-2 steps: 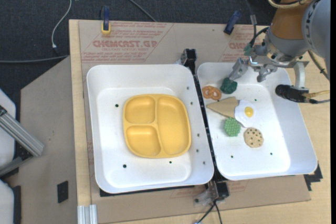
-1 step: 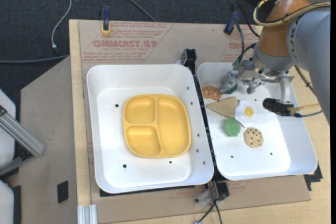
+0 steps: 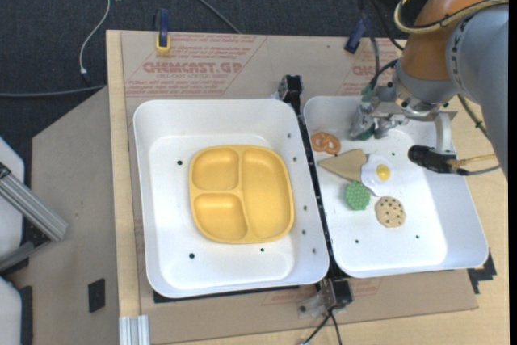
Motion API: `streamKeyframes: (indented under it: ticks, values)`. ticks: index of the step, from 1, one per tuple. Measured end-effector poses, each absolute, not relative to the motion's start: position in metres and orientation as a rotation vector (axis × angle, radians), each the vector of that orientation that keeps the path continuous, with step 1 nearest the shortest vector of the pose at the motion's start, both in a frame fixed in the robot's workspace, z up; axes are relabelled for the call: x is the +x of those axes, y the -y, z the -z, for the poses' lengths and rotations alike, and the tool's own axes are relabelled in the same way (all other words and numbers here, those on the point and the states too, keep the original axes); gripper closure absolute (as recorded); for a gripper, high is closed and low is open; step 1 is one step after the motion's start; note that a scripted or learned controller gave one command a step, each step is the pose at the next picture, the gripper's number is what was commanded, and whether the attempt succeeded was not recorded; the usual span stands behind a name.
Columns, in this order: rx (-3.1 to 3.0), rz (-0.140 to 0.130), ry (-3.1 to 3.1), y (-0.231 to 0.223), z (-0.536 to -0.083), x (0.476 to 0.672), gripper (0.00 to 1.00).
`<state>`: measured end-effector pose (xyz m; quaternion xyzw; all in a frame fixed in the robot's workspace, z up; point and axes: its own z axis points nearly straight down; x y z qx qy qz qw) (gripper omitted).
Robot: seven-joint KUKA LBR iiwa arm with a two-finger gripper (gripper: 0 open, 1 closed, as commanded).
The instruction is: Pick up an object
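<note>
The gripper (image 3: 367, 124) hangs low over the far-left part of the right bin (image 3: 452, 246), just beyond the cluster of toy food. Whether it is open or closed cannot be told from this slanted view, and nothing shows in its grasp.

Nearest to it lie the pretzel (image 3: 326, 143) and the tan wedge (image 3: 346, 165); a little further toward the near edge sit the fried egg (image 3: 380, 171), the green broccoli piece (image 3: 357, 195) and the cookie (image 3: 390, 212).

These pieces crowd together, so a clean pick probably calls for centring over one piece, descending straight and closing without nudging neighbours.

In the left bin (image 3: 161, 254) rests a yellow divided plate (image 3: 241, 193).
</note>
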<state>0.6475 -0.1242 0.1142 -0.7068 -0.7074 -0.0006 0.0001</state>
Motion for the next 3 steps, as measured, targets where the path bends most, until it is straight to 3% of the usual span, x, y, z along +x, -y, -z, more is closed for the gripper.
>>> streamKeyframes:
  ticks: [1, 3]
  values:
    - [-2.225, 0.008, 2.227, 0.124, -0.180, 0.648, 1.00]
    - [-2.223, 0.005, 2.226, 0.119, -0.269, 0.647, 1.00]
